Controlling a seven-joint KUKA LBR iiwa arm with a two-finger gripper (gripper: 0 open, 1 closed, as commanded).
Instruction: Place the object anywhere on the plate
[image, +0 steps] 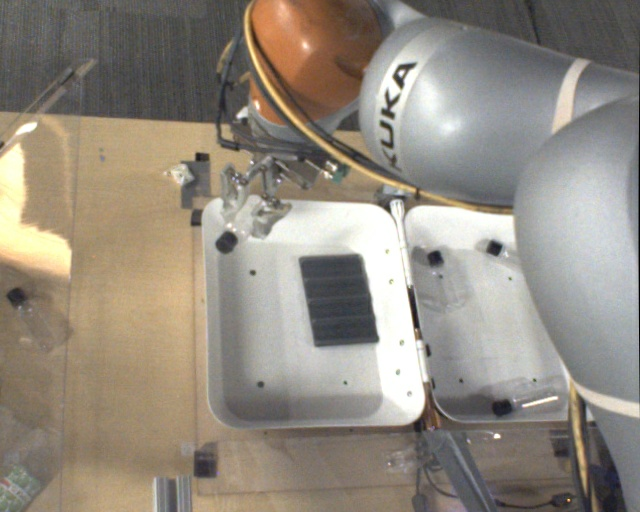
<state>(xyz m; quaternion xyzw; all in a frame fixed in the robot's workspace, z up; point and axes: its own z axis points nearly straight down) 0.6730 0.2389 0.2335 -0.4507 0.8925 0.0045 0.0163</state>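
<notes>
A grey KUKA arm with an orange band reaches in from 3 o'clock over a wooden tabletop bearing 2 shallow white bins side by side. Its pincer hangs at the 11 o'clock corner of the left bin, over the rim. The 2 pale fingers stand slightly parted, and whether anything sits between them cannot be told. A small clear bottle with a black cap lies just beside the fingertips, at about 7 o'clock from them, against the bin's left wall.

A dark ribbed rectangular plate lies flat near the middle of the left bin, well apart from the bottle, at 4 o'clock from it.

In the right bin, 3 more clear black-capped bottles lie: 1 near the upper left, 1 by the arm's edge, and 1 along the bottom wall. Another capped bottle rests on the tabletop at 9 o'clock.
</notes>
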